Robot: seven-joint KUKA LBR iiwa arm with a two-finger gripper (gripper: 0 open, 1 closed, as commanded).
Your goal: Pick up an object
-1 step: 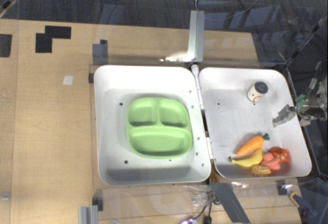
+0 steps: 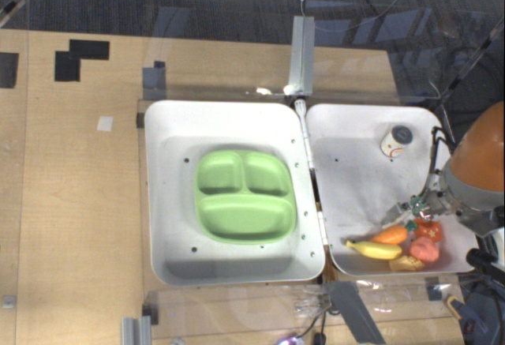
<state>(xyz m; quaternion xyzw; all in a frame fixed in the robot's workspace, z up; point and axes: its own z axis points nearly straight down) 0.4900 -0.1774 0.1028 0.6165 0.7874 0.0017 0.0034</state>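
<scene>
Two shallow white plastic bins sit side by side on the wooden counter (image 2: 71, 201), sharing a metal divider rail (image 2: 309, 178) down the middle.

Left bin (image 2: 170, 138): a light green three-compartment plastic tray (image 2: 243, 195) lies flat near the centre, two small sections on the far side, one long section on the near side. Bare white floor all round it, widest along the left and near walls.

Right bin (image 2: 347, 178): toy food is packed into the near-right corner. A yellow banana (image 2: 374, 249) lies lengthwise just off the near wall, an orange carrot-shaped piece (image 2: 392, 235) touches it on the far side, a red tomato-like piece (image 2: 427, 230) and a pink rounded piece (image 2: 424, 250) sit just right of those, and a small yellow-orange piece (image 2: 405, 262) sits against the near wall. A small round white-and-grey object (image 2: 397, 138) rests alone towards the far-right part of the bin, well apart from the pile. The left and middle of this bin's floor are open.

The grey arm with the orange band (image 2: 481, 158) comes in over the bin's right wall. The tool (image 2: 418, 207) is low over the far-right edge of the pile, just beside the tomato-like piece. Cannot tell whether it is open or closed, or gripping anything; the tips are too small and cluttered. Tight room there: right wall and near wall both near.
</scene>
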